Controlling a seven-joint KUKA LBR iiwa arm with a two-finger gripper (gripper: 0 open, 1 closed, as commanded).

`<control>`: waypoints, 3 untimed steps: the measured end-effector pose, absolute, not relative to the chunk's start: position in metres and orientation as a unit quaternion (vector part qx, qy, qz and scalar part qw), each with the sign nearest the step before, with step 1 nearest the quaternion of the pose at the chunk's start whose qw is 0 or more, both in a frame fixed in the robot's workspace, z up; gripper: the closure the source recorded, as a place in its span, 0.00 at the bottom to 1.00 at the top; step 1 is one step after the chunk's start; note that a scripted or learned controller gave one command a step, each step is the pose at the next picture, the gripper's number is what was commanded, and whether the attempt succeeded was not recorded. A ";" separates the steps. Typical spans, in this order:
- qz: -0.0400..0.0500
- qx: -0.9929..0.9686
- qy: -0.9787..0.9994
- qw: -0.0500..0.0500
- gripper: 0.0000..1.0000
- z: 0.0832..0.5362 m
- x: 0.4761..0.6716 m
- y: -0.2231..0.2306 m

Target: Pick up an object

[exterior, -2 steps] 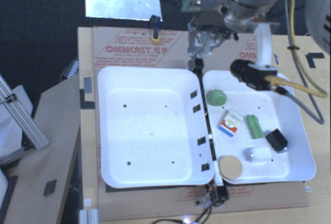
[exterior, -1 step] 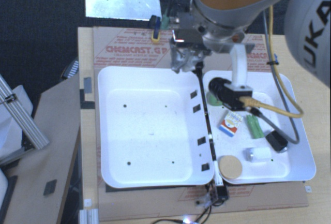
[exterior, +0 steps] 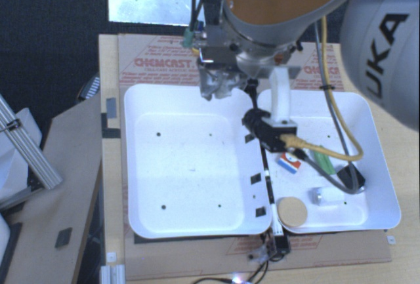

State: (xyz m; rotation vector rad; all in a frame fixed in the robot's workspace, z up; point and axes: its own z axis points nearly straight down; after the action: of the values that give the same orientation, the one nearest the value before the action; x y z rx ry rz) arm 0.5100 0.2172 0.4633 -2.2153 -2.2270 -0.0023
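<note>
I have four candidates, all in the right bin (exterior: 377, 138): a round tan disc (exterior: 292, 210) in the near corner beside the divider, a small red, white and blue block (exterior: 289, 162), a green stick (exterior: 323, 162) and a small pale grey piece (exterior: 317, 195). I judge all of them light and rigid. The disc looks flat and smooth, so it may slip unless I pinch it across its edge. The block looks easiest, squeezed across its short sides. The green stick lies against the yellow cable (exterior: 321, 153), which could snag.

My hand (exterior: 220, 82) hangs over the far rim of the left bin (exterior: 190, 164), nothing in it; I cannot tell whether it is spread or closed. Every object lies to its right and nearer the camera, well apart from it, the disc farthest.
</note>
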 end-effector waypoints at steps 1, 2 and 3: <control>-0.001 -0.705 -0.709 0.000 1.00 0.463 0.506 0.232; -0.002 -0.707 -0.707 -0.002 1.00 0.473 0.564 0.234; -0.002 -0.708 -0.707 -0.002 1.00 0.474 0.632 0.233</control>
State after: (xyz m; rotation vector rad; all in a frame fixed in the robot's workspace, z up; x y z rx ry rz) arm 0.6318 0.2331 0.4737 -2.2256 -2.2231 -0.0072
